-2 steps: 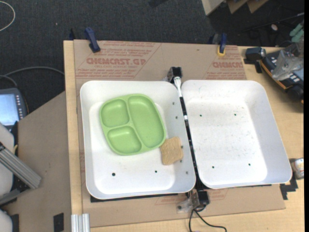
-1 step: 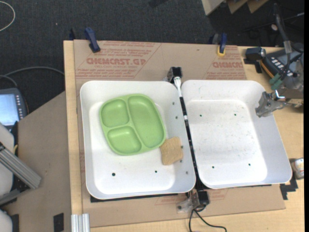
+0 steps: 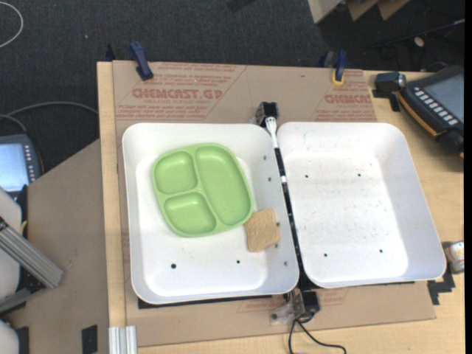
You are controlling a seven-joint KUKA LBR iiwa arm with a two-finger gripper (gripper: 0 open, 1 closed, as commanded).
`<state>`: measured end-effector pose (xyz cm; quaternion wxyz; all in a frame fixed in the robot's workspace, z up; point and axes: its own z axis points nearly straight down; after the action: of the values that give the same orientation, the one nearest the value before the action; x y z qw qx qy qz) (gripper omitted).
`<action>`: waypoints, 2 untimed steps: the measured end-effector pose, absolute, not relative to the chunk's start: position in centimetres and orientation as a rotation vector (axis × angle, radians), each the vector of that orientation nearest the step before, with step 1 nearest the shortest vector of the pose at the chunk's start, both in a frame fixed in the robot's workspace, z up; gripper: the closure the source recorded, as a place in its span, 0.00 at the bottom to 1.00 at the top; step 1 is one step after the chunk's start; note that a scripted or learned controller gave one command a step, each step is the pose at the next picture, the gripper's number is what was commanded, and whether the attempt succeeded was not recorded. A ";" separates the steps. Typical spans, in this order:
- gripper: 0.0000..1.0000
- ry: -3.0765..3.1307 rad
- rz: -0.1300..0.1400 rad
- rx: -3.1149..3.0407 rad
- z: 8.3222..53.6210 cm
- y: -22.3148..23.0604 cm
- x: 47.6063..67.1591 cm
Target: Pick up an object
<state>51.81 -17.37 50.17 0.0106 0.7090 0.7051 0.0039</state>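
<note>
From my remote seat, the largest thing on the feed was the brown board [image 3: 221, 87] that covered the bench, printed with red lettering along its far edge. On it sat the two shallow white bins, side by side and touching along their inner rims. The left bin [image 3: 134, 220] held everything worth picking. The right bin [image 3: 354, 205] showed me a white floor with a few dark dots and fine specks.

In the left bin lay a green divided plate [image 3: 203, 190], flat on the floor, turned at a slant, and set toward the far half of the bin. It had three compartments: one long one on the side nearer the right bin and two smaller ones on the other side. Touching the plate's near right corner was a tan square piece [image 3: 262, 230], rough and sponge-like in look. It lay flat, close to the rim that the bins share. I could not tell what it was made of.

How the jaws stood I could not tell from my feed, so I placed things against the bins instead.

A black strip [image 3: 280, 175] ran along the seam between the bins, ending in a black clip [image 3: 267, 113] at the far side. A blue clamp [image 3: 140, 60] gripped the board's far left edge, and a yellow and blue clamp [image 3: 339, 68] gripped its far right. A control pendant [image 3: 435, 105] rested at the right, well apart from the plate.
</note>
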 end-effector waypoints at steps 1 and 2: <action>1.00 2.228 -0.006 2.226 42.1 -14.3 47.7; 1.00 2.213 0.014 2.208 54.3 -13.8 49.8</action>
<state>49.76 -13.80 54.28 0.0078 0.7063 0.7078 0.0044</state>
